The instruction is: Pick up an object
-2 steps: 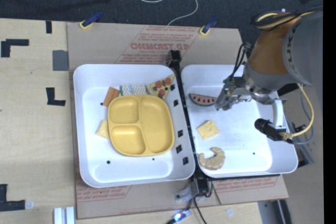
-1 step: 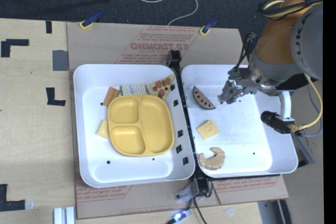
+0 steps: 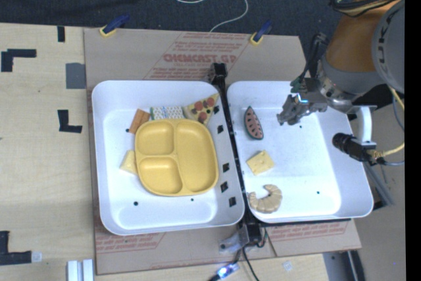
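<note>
I have the gripper (image 3: 290, 114) hanging over the right bin (image 3: 329, 204), toward its back, with nothing between the fingers that I can make out; whether they are spread or closed I cannot tell from this angle. Three candidates lie in that bin, all to the gripper's left and nearer the divider: a watermelon slice (image 3: 253, 123) closest to it, a yellow cheese wedge (image 3: 260, 162) further forward, and a croissant (image 3: 266, 198) at the front edge. They sit well apart from each other, which I judge leaves room for the fingers to come down around any one.

The left bin (image 3: 105, 141) holds a yellow divided plate (image 3: 176, 156) lying on top of smaller pieces: a pizza slice (image 3: 204, 106), an orange piece (image 3: 139, 120) and a pale yellow piece (image 3: 128, 162) poke out from under its rim. Those look awkward to reach, so I would go for the watermelon slice.
</note>
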Robot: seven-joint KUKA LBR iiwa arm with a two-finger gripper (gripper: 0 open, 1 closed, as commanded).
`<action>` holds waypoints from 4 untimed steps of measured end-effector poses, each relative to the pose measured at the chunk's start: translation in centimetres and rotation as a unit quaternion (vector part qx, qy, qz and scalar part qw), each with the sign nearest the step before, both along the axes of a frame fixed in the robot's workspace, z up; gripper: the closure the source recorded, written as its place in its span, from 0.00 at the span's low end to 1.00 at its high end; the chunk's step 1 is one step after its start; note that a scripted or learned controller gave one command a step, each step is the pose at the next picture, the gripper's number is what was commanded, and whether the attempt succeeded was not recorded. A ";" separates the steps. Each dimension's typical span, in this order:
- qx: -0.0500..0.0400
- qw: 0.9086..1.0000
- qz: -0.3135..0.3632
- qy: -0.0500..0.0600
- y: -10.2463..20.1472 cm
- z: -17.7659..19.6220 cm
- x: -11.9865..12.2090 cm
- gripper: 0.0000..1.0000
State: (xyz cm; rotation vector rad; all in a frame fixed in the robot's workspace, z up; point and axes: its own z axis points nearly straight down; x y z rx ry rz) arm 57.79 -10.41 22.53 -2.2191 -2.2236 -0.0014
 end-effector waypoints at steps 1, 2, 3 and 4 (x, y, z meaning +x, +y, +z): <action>0.000 1.000 0.002 0.001 4.7 0.7 1.4 1.00; 0.000 1.000 0.003 0.001 11.0 -0.2 2.8 1.00; -0.001 1.000 0.000 0.001 13.4 -0.6 3.2 1.00; 0.000 1.000 0.000 0.001 13.2 0.0 3.2 1.00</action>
